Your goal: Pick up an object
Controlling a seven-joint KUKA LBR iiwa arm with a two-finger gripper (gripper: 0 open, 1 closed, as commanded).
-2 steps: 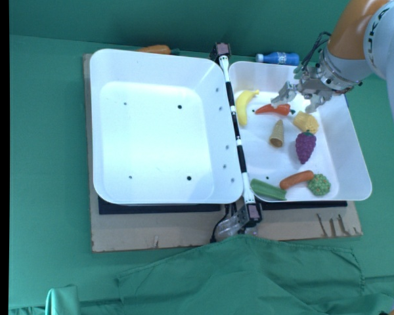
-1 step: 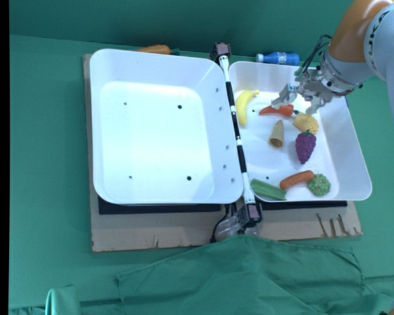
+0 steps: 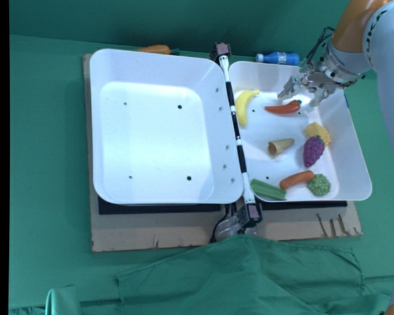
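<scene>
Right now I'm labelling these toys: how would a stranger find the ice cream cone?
Look in the right bin, the one holding toy food. Near its middle lies the ice cream cone, left of the purple grapes. It is the only tan, pointed piece.

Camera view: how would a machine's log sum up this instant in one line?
claw: open, above red chili | bin: right bin | grasp: none seen | nearby: banana, corn

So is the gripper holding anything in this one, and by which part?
Nothing is held. The gripper hangs open just above the red chili in the right bin, near its stem end, with nothing between its fingers.
</scene>
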